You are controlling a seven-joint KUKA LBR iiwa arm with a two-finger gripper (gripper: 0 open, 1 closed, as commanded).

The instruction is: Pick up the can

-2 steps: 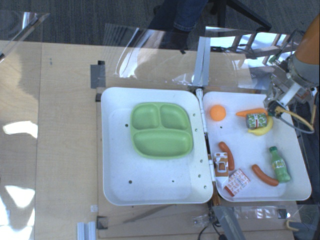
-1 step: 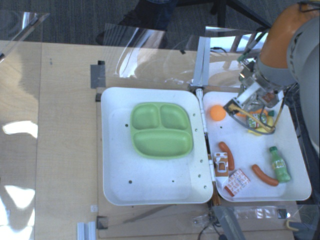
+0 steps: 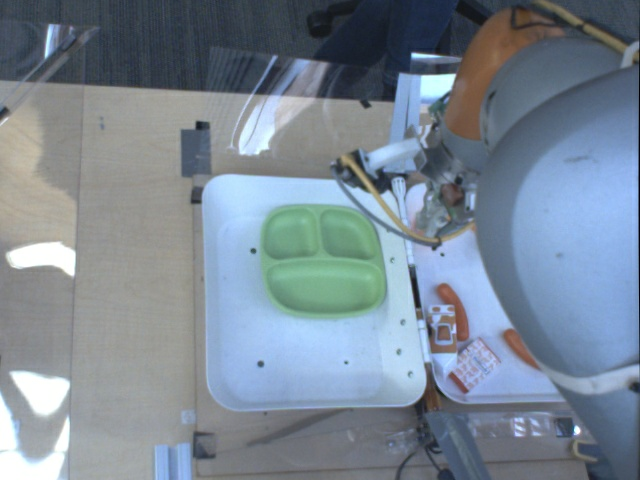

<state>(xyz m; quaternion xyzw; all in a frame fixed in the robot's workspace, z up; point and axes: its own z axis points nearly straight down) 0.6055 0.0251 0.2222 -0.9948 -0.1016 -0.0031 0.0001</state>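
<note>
My gripper (image 3: 441, 206) hangs low over the far left part of the right bin (image 3: 452, 258), just right of the wall between the two bins. The grey arm (image 3: 560, 218) with its orange band (image 3: 492, 58) covers most of that bin. A dim, shiny shape sits at the gripper's tip, and I cannot tell whether it is the can or part of the gripper. Yellow and black cables (image 3: 375, 193) loop from the wrist out over the left bin's edge.
A green divided plate (image 3: 322, 260) lies in the left bin (image 3: 300, 378). At the near end of the right bin lie a red sausage (image 3: 452, 303), a small box (image 3: 443, 328), a red-and-white packet (image 3: 474, 363) and an orange piece (image 3: 520, 346).
</note>
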